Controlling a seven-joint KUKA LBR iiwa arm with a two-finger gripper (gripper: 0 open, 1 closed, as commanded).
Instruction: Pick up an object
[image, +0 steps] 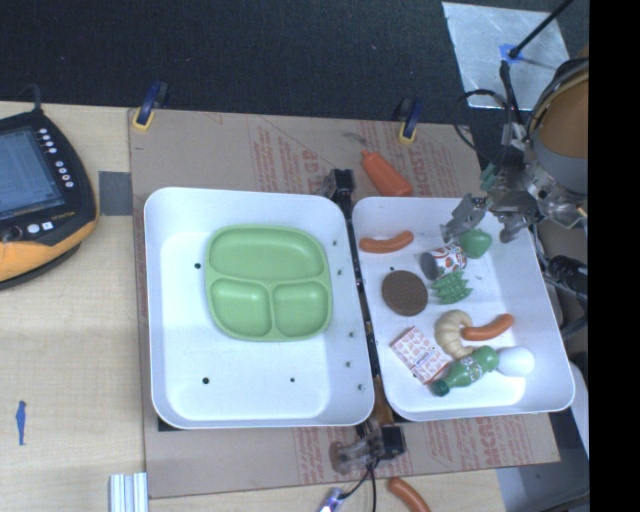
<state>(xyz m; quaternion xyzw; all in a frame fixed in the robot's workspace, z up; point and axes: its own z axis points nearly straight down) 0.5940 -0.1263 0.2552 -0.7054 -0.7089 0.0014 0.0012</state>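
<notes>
Camera view: gripper (487, 217) hangs open and empty over the right bin (545, 300), just beside a green toy (476, 243) and small can (447, 262); approach step judged in hand, next requiring descent and closure.

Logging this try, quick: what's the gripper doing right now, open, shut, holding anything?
Two-finger gripper: open, holding nothing, poised over the right white bin by the small green toy.

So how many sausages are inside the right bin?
2. One sausage lies near the right bin's upper left corner, above the brown disc. The other sausage lies lower right, touching the croissant.
</notes>
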